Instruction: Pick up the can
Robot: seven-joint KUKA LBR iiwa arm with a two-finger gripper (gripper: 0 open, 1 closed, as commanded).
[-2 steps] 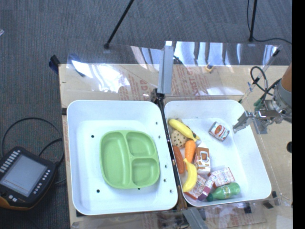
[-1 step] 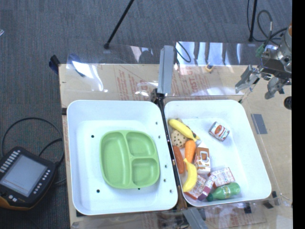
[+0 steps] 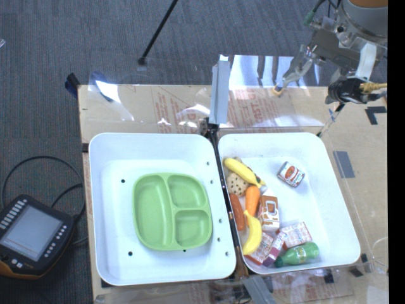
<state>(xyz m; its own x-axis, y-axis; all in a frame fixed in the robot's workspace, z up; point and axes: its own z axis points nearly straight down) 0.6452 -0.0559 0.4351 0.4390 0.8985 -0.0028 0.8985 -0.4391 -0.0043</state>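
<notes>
In the camera view the pincer (image 3: 308,62) hangs high at the upper right, above the far edge of the tabletop (image 3: 145,106) and beyond the back wall of the right bin (image 3: 329,170). Whether it is open or closed I cannot tell, since its tip is small and seen against shiny plastic sheeting. Nothing is seen between its tips. The arm (image 3: 357,18) behind it shows its orange band at the top edge. The can (image 3: 291,174), red and white, lies on its side on the floor of the right bin, well below the pincer and slightly to its left, apart from the other things. Further down and left of the pincer, along the bin's left side, lie a banana (image 3: 242,170), a cookie (image 3: 236,184), a carrot (image 3: 252,200) and a second banana (image 3: 252,233); a small juice carton (image 3: 270,213) stands just beside the carrot. Lowest in the bin lie a green bottle (image 3: 297,254) and a few red-and-white packets (image 3: 295,234). The left bin (image 3: 107,157), far left and below the pincer, holds a green divided plate (image 3: 171,210). A handheld control pad (image 3: 31,234) rests on the floor at the far left.
</notes>
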